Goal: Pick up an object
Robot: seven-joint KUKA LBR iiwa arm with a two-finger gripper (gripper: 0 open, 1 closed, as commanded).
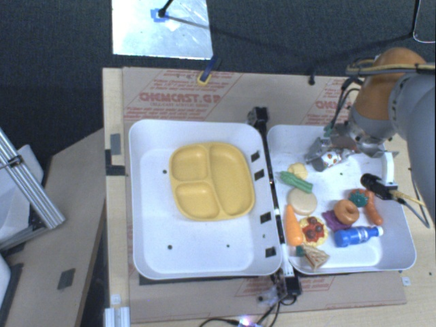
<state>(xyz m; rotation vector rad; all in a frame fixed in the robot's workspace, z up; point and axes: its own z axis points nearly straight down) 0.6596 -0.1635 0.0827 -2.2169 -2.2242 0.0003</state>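
My gripper (322, 156) hangs low over the back of the right bin (394, 249). A small white toy with red spots (332, 159) sits right at its tip, and whether it is held I cannot see. Toy food lies in front of it: a green pod (296, 180), a cream disc (302, 201), an orange carrot (292, 225), a pizza piece (313, 230), a brown donut (346, 211), a red sausage (373, 210) and a blue bottle (355, 236).
The left bin (146, 203) holds a yellow divided plate (210, 180). A sandwich wedge (314, 256) lies at the right bin's front left corner, and a purple piece (331, 220) sits beside the donut. The grey arm (409, 101) comes in from the right.
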